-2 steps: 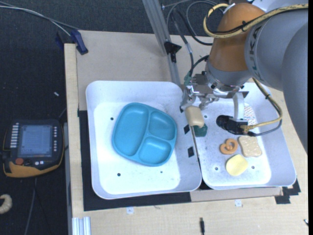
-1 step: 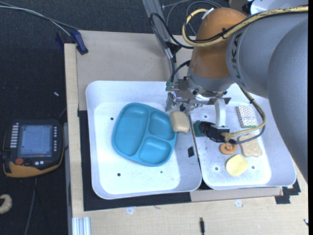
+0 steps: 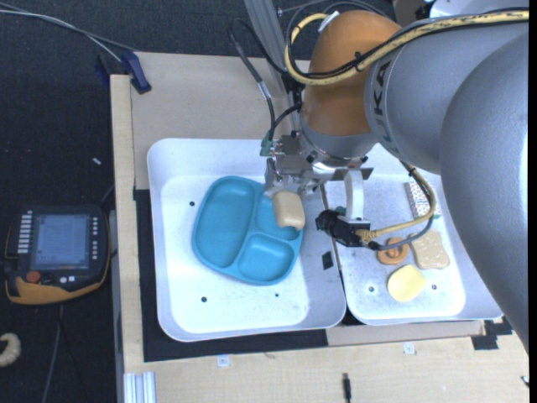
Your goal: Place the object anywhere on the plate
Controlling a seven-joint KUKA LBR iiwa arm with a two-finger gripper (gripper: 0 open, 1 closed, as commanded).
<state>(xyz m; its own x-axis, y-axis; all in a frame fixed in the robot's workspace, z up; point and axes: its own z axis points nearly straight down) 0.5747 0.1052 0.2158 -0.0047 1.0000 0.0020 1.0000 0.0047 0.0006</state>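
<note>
On the counter, the left white bin (image 3: 172, 305) holds a blue, sectioned plastic plate (image 3: 235, 242). Over the plate's right rim hangs a beige, rounded block-like object (image 3: 289, 210), directly under the arm's hand (image 3: 289, 183) and seemingly gripped by it. The carry looks nearly finished; the next move calls for lowering and releasing. The right bin (image 3: 453, 305) holds a yellow round piece (image 3: 406, 284) and a tan cracker-like piece (image 3: 430, 250).

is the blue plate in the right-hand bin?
No, the blue plate lies in the left bin; the right bin holds a yellow piece and a cracker.
</note>
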